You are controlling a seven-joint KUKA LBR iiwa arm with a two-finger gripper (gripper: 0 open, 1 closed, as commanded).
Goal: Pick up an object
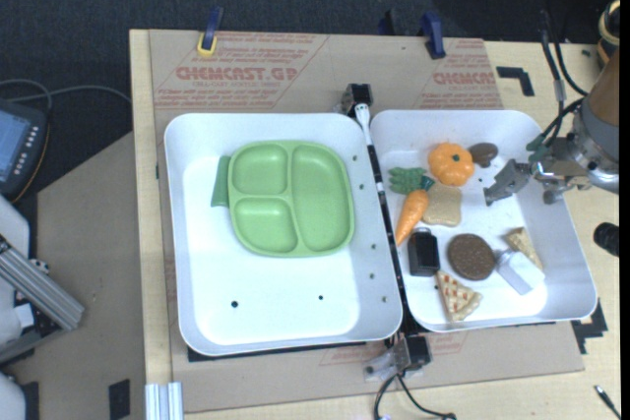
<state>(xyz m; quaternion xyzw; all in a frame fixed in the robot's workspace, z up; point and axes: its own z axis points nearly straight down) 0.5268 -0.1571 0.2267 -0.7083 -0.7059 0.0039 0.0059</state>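
Observation:
The right bin (561, 305) holds several toy foods. An orange fruit (452, 163) lies near its back, with a small dark brown piece (483, 152) beside it. A green leafy piece (409, 179), a carrot (409, 214) and a bread slice (444, 208) sit by the left wall. Toward the front lie a black block (423, 253), a round brown cookie (472, 256), a pizza slice (457, 295), a white tube (514, 270) and a tan wedge (523, 244). My gripper (527, 189) hangs open over the bin's right half, right of the orange fruit, with nothing between its fingers.
The left bin (197, 290) holds a green divided plate (290, 197). A ridge with screws (379, 211) separates the two bins. The arm (600, 143) reaches in from the right over the right bin's rim. Clamps (208, 36) sit at the board's back edge.

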